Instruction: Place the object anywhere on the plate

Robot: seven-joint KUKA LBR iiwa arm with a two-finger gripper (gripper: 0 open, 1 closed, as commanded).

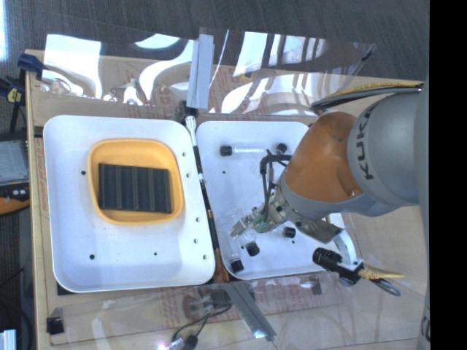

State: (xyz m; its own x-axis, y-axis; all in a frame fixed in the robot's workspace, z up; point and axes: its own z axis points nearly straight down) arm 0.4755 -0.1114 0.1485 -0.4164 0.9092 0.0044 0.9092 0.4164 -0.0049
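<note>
The hand (252,223) sits low over the right bin (241,141), at the end of the grey arm (379,159) with its orange band. How far apart it stands is too small and cluttered to tell, and nothing can be made out in its grip. A small dark object (252,249) lies on the bin floor just below the hand; another small dark piece (290,232) lies just to its right, near the wrist. Which of them the task means is unclear. The yellow plate (135,155), with a dark ribbed block (136,188) on it, lies well to the hand's left in the left bin (66,261).

To do the pick well, I judge the hand should centre squarely over one piece, close fully, and lift clear of the ridge between the bins before crossing to the plate.
</note>
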